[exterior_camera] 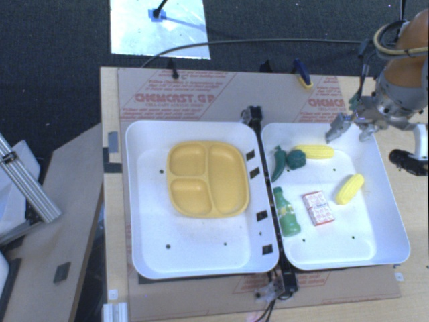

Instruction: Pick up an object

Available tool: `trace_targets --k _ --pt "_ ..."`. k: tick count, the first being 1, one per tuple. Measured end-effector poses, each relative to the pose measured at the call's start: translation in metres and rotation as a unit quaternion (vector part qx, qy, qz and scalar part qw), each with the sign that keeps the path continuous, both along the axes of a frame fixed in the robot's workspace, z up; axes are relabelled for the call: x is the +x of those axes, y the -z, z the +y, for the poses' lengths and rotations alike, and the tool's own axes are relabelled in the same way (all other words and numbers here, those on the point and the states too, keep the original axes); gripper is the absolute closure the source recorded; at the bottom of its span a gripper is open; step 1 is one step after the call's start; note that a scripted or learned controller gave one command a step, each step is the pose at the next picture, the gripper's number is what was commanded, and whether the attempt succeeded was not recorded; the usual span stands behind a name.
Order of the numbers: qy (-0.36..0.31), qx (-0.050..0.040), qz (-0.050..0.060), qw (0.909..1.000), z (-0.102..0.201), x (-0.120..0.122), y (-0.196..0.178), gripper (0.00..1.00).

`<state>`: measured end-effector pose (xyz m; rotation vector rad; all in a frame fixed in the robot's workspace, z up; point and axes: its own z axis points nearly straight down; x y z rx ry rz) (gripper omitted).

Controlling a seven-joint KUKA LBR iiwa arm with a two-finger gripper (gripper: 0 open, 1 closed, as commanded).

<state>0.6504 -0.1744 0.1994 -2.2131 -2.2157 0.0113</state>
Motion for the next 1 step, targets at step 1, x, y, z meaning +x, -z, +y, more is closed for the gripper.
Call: trace_targets --k 1 --pt "-0.001 -0.0010 -0.006 1.0000 0.0008 0.0025 -0.0075 0.00"
